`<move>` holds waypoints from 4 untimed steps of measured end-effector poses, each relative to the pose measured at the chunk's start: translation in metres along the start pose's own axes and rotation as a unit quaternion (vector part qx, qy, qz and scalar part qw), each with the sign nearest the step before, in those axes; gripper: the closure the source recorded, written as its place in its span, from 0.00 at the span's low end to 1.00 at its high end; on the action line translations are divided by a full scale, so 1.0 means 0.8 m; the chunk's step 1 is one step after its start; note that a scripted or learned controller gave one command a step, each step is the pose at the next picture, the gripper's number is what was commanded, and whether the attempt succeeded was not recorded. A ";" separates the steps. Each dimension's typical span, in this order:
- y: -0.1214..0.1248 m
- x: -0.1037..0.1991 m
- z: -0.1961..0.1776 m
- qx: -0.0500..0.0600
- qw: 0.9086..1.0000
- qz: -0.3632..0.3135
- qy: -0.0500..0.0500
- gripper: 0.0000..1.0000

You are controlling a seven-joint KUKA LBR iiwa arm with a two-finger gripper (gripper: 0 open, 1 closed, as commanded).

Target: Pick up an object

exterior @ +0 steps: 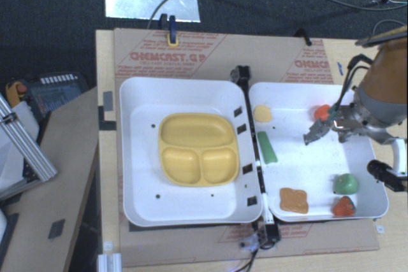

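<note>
The grey two-finger gripper hangs over the right shallow white bin, its dark fingers too blurred to tell whether spread or pressed together; nothing is visibly between them. The arm's orange band is cut off at the frame edge. A small orange-red round object, just up-right of the gripper, is partly hidden by it. The green elongated block lies well left of the gripper, long axis running top to bottom, slightly tilted.
</note>
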State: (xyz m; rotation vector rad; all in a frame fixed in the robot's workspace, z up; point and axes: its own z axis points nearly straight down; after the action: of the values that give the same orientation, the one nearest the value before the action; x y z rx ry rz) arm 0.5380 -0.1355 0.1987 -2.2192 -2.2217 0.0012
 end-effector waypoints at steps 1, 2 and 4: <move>-0.001 0.003 0.079 0.001 1.000 0.000 0.000 0.00; -0.001 0.004 0.144 0.001 1.000 0.000 0.000 0.00; 0.003 0.001 0.074 -0.003 1.000 -0.001 -0.001 1.00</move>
State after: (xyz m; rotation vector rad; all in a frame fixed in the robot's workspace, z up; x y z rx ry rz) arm 0.5402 -0.1348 0.1398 -2.2215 -2.2276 -0.0040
